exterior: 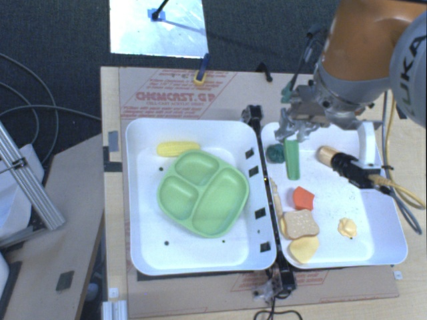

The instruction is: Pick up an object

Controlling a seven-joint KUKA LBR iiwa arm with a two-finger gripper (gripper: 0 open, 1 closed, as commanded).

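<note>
The pincer [293, 135] hangs over the far end of a green stick [292, 160] in the right bin [377, 202]. Its tips are lost against the stick's top, so I cannot tell whether it is wide, narrow or holding anything.

Touching or almost touching the stick on its picture-left side, close to its far end, is a dark green lump [275, 154], the nearest thing in the way. Just past the stick's near end lies a red piece [303, 197]. Nearer the camera than that is a bread slice [301, 224], and nearer again a yellow disc [303, 249] that touches the slice. A small pale yellow piece [347, 228] lies well to picture-right of the stick's near end, apart from the others.

Well to picture-left of the stick, in the left bin [143, 199], sit a green divided plate [203, 193] and a yellow cob-like piece [178, 149], which lies beside the plate's far rim.

The stick's long axis runs almost straight from the far side of the bin toward the camera. One end is under the pincer and the other points at the red piece.

There are two bins and one stick, one lump, one red piece, one bread slice, one disc and one pale yellow piece. There is also one plate with three compartments and one cob-like piece.
</note>
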